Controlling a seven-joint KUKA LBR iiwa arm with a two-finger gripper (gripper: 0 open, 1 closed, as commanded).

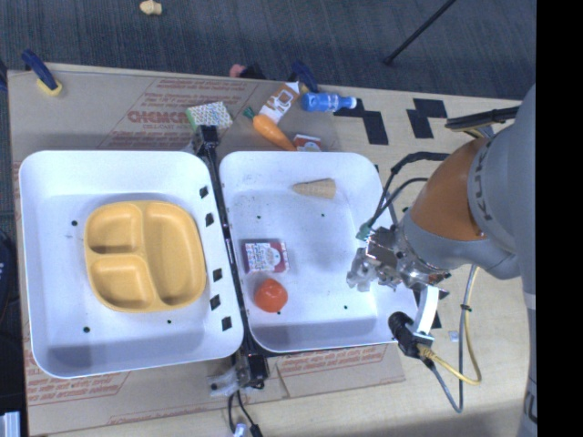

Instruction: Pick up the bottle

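We log the bottle (326, 103) lying on its side on the counter (109, 116), outside both bins, just beyond the far rim of the right bin (314, 321). It is small, blue with a pale cap end. Our hand (364, 271) sits over the right bin's right edge, near its front corner, well apart from the bottle and on the opposite side of the bin from it. We cannot tell how its fingers stand; nothing is seen in them.

Beside the bottle, to its left: an orange carrot (271, 132), a white-and-orange carton (281, 103), a small red packet (308, 141).

Inside the right bin: a cone (314, 188) toward the far side, a red-and-white packet (264, 256) and a tomato (270, 296) near the left wall. The bin's middle is open floor.

The left bin (55, 353) bears a yellow divided tray (146, 255).
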